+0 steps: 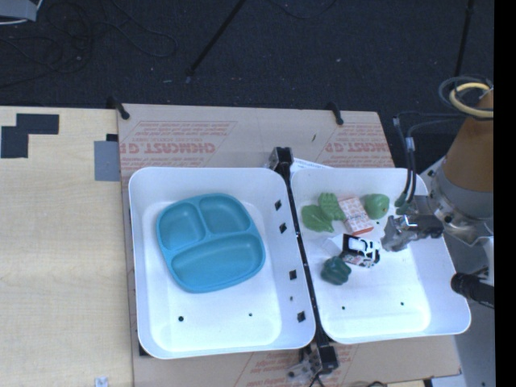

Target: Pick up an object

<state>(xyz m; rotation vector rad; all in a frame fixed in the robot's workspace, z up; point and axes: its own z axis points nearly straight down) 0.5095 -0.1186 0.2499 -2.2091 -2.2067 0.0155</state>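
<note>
A pick is being set up over the right bin [419,317] of 2 shallow white bins, with the gripper [395,236] brought in from the right and poised just beside a small black-and-white object [361,251]. Whether the jaws are spread or pressed together cannot be told at this angle, and nothing is seen between them.

Nearest in the bin, a dark green lump [335,271] is found touching the black-and-white object on its near-left side. For a clean pick, 1 target should be settled on and approached from straight above, so that the neighbour is not nudged or pinched along with it.

The black-and-white object is judged the likeliest target: small, blocky, hard-looking, patterned in sharp contrast.

Farther back, 3 pale green pieces are laid in a loose row: 1 at the left [318,218], 1 behind it [330,203], 1 at the right [376,205], with a red-and-white packet [353,210] between them.

In the left bin [161,329], a blue divided plate [210,241] is left lying flat.
</note>
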